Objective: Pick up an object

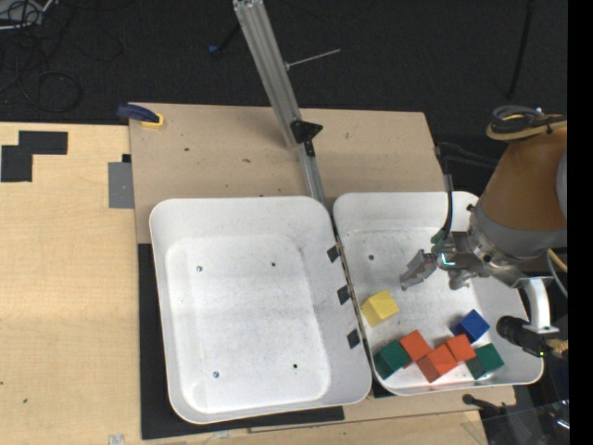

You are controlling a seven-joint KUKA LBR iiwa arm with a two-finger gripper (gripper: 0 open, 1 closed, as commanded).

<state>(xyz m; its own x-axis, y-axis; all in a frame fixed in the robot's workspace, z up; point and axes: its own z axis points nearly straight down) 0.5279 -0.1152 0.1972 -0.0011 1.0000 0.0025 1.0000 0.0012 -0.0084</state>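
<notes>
The jaws' state I cannot tell, since the gripper (419, 269) hangs small and dim over the right bin (389, 213); the yellow block (379, 308) lies just below it, apart; orange blocks (440, 354), green blocks (392, 358) and a blue block (473, 325) cluster nearer the front rim.

The grey arm with its orange band reaches in from the right — the gripper (428, 269) hangs low, its fingers pointing left and slightly downward.

Coloured blocks (435, 350), right bin's near corner
</notes>
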